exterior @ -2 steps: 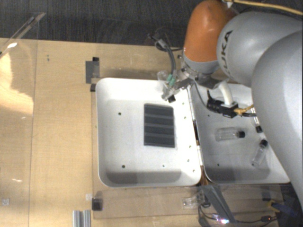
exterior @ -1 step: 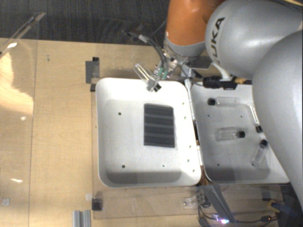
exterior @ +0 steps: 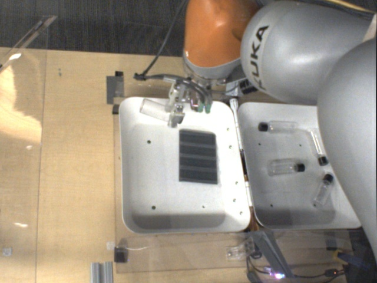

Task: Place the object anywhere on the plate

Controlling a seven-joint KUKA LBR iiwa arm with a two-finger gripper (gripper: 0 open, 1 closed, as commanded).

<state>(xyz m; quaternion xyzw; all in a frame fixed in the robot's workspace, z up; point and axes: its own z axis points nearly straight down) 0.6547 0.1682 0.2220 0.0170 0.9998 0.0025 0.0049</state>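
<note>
A dark ribbed plate (exterior: 198, 156) lies flat in the middle of the left white bin (exterior: 139, 175). A clear vial (exterior: 154, 107) rests tilted near that bin's far left corner, apart from the plate. My gripper (exterior: 186, 105) hangs under the orange wrist band at the bin's far edge. It is just right of the vial and above the plate's far end. Whether it touches the vial I cannot tell.
The right white bin (exterior: 259, 208) holds several clear vials with black caps, among them one (exterior: 286, 168) near its middle and one (exterior: 323, 188) at its right. The grey arm covers the upper right of the view. Bare wooden bench (exterior: 65, 175) lies to the left.
</note>
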